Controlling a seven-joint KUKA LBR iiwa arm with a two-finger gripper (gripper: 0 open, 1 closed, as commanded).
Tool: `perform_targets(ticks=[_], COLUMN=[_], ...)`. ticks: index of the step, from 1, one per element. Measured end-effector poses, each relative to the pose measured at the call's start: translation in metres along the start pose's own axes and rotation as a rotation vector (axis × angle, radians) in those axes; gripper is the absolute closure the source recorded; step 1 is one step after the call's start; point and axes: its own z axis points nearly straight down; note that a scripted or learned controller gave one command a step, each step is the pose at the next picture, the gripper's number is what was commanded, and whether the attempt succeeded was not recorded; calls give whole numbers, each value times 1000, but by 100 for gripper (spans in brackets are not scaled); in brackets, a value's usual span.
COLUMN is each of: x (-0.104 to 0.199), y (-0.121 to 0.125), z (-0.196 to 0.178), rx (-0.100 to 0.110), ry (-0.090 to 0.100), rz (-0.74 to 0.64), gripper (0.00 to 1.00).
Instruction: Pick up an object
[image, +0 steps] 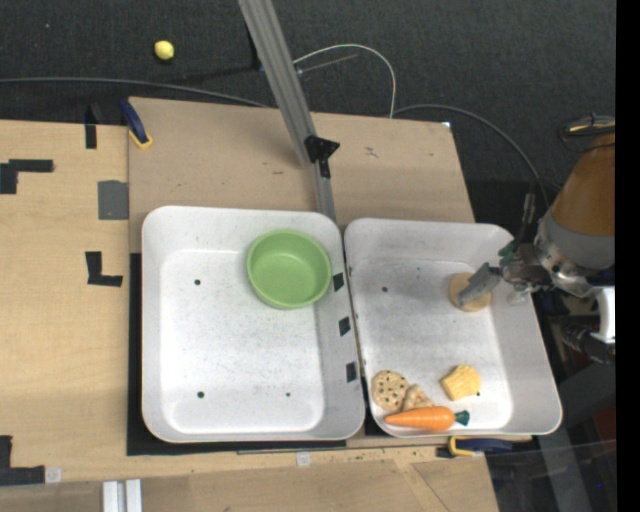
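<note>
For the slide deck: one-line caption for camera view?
Gripper over a tan disc in the right bin; green bowl in the left.

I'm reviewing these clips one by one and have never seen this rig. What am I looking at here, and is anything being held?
One camera looks down at a slant on a bench with two white bins. The grey and orange arm reaches in from the right; its hand is low over a tan disc in the right bin. Whether the hand grips the disc cannot be told. Also in that bin, near the front: a cookie, a yellow piece and a carrot. The left bin holds a green bowl.
</note>
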Motion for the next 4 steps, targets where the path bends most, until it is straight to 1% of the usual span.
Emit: perform_targets(ticks=[1, 2, 3, 4], x=[8, 9, 10, 18], y=[-8, -8, -8, -12], z=[56, 82, 71, 24], rx=[2, -4, -4, -8], ry=[2, -2, 0, 0], rz=[0, 0, -1, -1], gripper=[0, 0, 100, 100])
